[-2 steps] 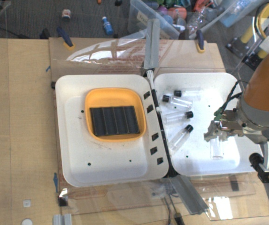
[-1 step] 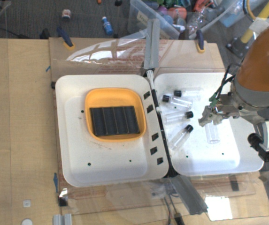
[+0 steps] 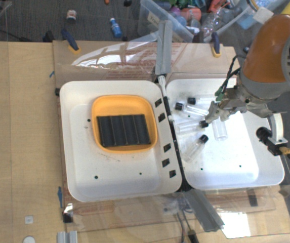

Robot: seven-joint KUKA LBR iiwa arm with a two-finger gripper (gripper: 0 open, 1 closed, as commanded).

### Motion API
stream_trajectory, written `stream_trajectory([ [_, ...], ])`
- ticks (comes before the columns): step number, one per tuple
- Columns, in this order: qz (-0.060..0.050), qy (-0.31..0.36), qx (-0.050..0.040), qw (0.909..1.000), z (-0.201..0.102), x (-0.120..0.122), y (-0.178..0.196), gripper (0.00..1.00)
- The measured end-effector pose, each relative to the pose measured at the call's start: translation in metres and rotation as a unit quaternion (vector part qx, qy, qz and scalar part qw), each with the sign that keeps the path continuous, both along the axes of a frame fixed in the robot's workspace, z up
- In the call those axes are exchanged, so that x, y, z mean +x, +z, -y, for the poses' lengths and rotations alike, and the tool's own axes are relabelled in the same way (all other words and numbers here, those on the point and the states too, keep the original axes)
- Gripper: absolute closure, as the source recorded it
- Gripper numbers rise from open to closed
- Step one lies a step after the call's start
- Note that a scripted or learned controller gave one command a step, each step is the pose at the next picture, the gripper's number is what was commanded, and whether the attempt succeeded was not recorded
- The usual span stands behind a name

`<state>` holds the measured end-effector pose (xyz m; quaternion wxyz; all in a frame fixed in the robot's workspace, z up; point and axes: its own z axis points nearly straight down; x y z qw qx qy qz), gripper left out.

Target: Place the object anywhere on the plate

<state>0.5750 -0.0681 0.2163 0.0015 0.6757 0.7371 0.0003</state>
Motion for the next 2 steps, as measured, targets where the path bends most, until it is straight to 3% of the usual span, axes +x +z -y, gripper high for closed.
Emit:
stream_trajectory([
  [1, 0.001, 0.081, -0.0002, 0.9967, -0.011, 0.048, -0.007, 1.0],
  [2, 0.002, 0.191, -0.0006, 0.9817, -0.033, 0.093, -0.009, 1.0],
])
